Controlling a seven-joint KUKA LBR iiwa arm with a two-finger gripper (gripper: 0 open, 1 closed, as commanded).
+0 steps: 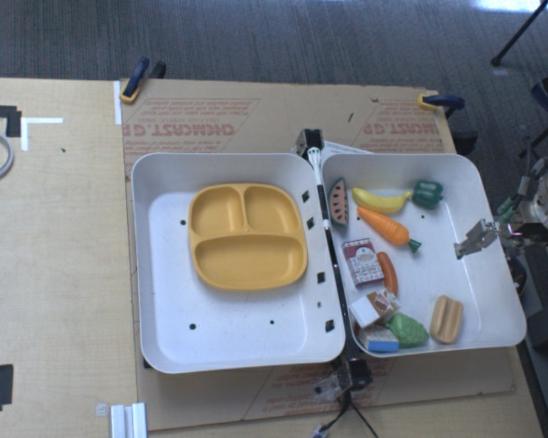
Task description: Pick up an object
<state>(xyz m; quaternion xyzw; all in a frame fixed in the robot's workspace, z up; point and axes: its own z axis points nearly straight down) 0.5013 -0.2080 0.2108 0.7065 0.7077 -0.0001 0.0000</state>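
The right bin [475,286] holds several toy foods. A watermelon slice [338,202], a banana [381,198], a green pepper [426,192] and a carrot [385,227] lie toward its far end. A red box [363,262] and a sausage [388,274] sit mid-bin. A bread roll [446,319], a green leafy piece [406,329], a white and brown block [374,307] and a blue piece [381,343] lie at the near end. My gripper [478,238] hangs over the bin's right side, above bare floor, with nothing seen in it.
The left bin [164,318] holds a yellow divided plate [247,235]. Both bins rest on a cardboard sheet [210,121] clamped to the bench. The arm's body [525,226] stands just outside the right bin's right wall.
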